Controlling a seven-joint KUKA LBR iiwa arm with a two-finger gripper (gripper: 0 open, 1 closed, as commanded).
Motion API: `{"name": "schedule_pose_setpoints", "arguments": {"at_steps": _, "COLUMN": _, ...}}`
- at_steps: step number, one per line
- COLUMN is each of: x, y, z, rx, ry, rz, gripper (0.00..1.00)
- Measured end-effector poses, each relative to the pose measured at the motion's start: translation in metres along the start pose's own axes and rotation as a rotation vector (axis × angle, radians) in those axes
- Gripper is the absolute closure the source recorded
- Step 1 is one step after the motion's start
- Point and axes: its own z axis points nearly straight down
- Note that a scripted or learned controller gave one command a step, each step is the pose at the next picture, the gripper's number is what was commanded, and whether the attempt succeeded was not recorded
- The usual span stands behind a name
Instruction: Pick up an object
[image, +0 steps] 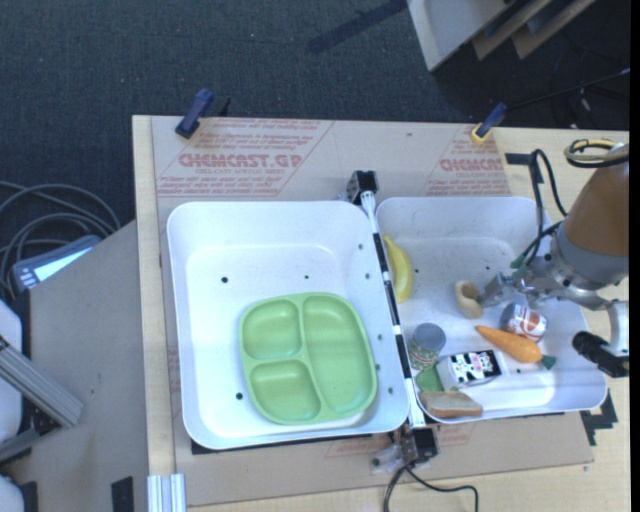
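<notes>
One carrot (510, 344), just below gripper (503, 291)

The arm (600, 225) has a broad orange band above a rounded grey wrist. Below sits a darker metal gripper (508, 290). Black cables (540, 190) loop beside it.

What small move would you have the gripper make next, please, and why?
Probably a short descent onto one object. The gripper sits low in the right bin, between the small tan piece and the red-and-white ball, with the carrot just below. Nothing shows between its fingers, so no pick has been made yet.
</notes>
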Motion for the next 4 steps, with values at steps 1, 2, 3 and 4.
{"name": "schedule_pose_setpoints", "arguments": {"at_steps": 1, "x": -0.003, "y": -0.046, "z": 0.000, "rx": 0.002, "ry": 0.001, "rz": 0.000, "gripper": 0.00}}
{"name": "schedule_pose_setpoints", "arguments": {"at_steps": 2, "x": 0.003, "y": 0.059, "z": -0.123, "rx": -0.004, "ry": -0.001, "rz": -0.002, "gripper": 0.00}}
{"name": "schedule_pose_setpoints", "arguments": {"at_steps": 3, "x": 0.020, "y": 0.109, "z": -0.144, "rx": -0.003, "ry": -0.001, "rz": -0.002, "gripper": 0.00}}
{"name": "schedule_pose_setpoints", "arguments": {"at_steps": 4, "x": -0.018, "y": -0.002, "z": -0.054, "rx": 0.003, "ry": 0.000, "rz": 0.001, "gripper": 0.00}}
